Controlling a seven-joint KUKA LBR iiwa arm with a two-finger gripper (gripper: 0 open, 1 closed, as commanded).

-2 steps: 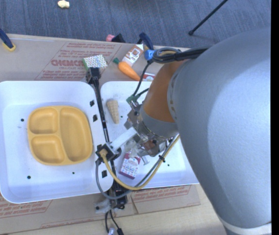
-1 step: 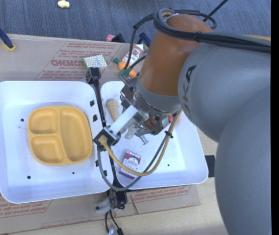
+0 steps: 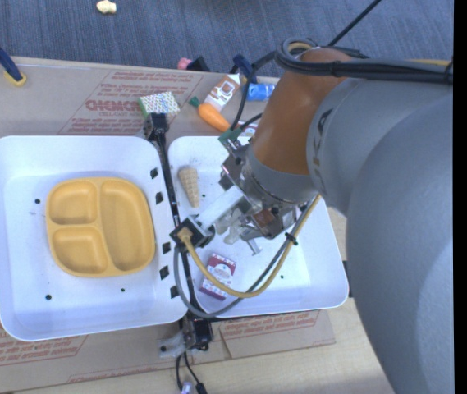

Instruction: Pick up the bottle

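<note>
The bottle, white with an orange end and a printed label, lies on its side on the cardboard behind the right bin, outside both bins. My gripper hangs low over the middle of the right bin, well in front of the bottle and apart from it. The bulky grey wrist with its orange band hides the back right part of that bin. Whether anything sits in the gripper cannot be made out.
In the right bin lie a tan cone and a small red and white box. A yellow divided plate fills the left bin. A checkered block and a blue item flank the bottle.
</note>
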